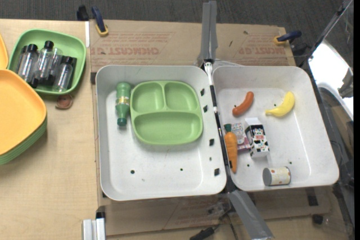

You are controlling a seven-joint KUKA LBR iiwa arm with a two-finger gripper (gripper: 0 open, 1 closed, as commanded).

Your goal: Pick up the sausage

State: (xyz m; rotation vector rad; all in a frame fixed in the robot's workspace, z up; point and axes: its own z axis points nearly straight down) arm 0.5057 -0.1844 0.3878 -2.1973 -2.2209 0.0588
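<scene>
Starting from the near wall of the right bin (315,180), a small grey-white can (277,176) lies on its side in the front corner, well apart from my target and no trouble. Next up are the carrot (231,150) along the divider, a pink packet (239,135) and a cow-patterned carton (257,139), packed close together. They sit just nearer than the sausage (243,103), so a descent that lands short could nudge the carton or pinch the packet instead.

The sausage itself lies tilted in the far-left part of the right bin, near the central divider (212,115) but not touching it. It looks rounded and smooth, so I judge it could roll or squirt out sideways if my gripper closes off-centre or along its length rather than across it. Whether my gripper is spread or pressed together I cannot tell.

Open floor lies to the right of the sausage, between it and the banana (280,105), and beyond it toward the far wall. That is the room I would use for approach. The divider side is tighter, and a jaw coming down there risks striking the rim.

In the left bin (157,177), the green plate (166,112) and bottle (122,103) are out of my way.
</scene>
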